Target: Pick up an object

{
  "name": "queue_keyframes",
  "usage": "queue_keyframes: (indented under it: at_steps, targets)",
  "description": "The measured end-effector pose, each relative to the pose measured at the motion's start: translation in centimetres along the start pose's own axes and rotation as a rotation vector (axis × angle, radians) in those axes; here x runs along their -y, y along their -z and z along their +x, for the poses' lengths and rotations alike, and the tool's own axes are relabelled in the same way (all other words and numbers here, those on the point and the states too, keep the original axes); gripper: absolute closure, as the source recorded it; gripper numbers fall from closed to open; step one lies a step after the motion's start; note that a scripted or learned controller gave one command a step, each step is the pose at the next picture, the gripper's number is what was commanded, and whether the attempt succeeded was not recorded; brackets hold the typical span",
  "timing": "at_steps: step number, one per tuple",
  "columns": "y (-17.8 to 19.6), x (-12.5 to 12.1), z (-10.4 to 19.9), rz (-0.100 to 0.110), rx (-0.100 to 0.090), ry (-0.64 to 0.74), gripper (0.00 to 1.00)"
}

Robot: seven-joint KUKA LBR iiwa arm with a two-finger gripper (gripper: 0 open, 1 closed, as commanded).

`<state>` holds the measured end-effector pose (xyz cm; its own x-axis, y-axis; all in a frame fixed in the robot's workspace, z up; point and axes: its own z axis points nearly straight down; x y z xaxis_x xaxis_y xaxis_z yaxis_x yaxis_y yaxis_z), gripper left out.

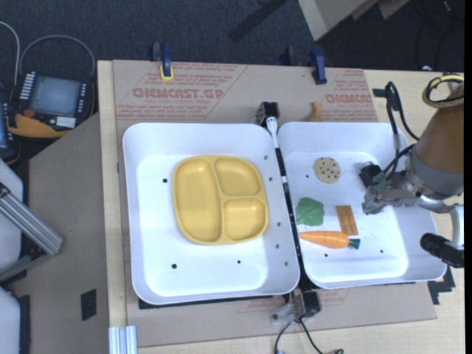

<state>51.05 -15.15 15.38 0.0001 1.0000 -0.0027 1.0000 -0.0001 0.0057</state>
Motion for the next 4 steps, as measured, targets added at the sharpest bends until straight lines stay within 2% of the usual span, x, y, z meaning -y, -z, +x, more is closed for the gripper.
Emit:
queue_keyframes:
  at_steps: [1,2,4]
  targets:
    - [6.3,-0.5,-0.1,-0.002,0.000,0.001,1.00]
    - [10.0,-0.7,-0.1,-0.001,0.000,0.001,1.00]
    - [10.7,-2.5,11.0,0.003,-0.003,0.006,1.00]
